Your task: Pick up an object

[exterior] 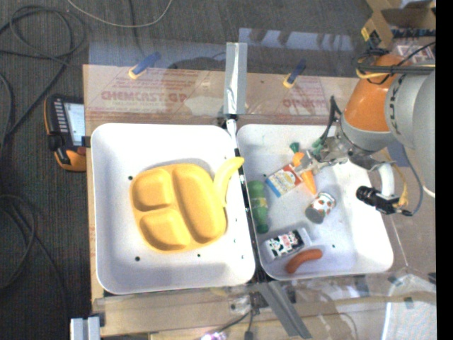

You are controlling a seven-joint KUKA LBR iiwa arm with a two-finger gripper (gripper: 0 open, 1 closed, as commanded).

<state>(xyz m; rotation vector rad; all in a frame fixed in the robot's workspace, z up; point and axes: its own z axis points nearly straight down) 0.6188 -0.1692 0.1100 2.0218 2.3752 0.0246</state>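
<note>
In the upper middle of the right bin (368,257), found the gripper (327,153) low over the floor, reached in from the right edge. Cannot tell from this slant whether it is open or closed; saw nothing plainly between its tips, so recorded no hold.

Just beside the gripper, toward the bin's centre, noted an orange carrot-like piece (310,180) and a small green and orange item (296,147), with a small carton (283,181) touching or nearly touching the carrot-like piece. Cannot tell whether the gripper touches any of these. Further toward the lower edge, logged a silver can (320,207) on its side, a black and white carton (285,244) and a red sausage (304,259) near the lower edge. Along the left wall, logged a green vegetable (258,204).

Across the divide, logged a banana (228,176) lying over the shared rim, and in the left bin (113,147) a yellow divided tray (177,205), well apart from the gripper.

Judged as the approach or descent step, pick not yet confirmed. Nearest candidates: the carrot-like piece and the small carton. Next move calls for settling on one item only, closing squarely on it, then lifting straight up. Risk judged: crowding, and two items nudged instead of one taken.
</note>
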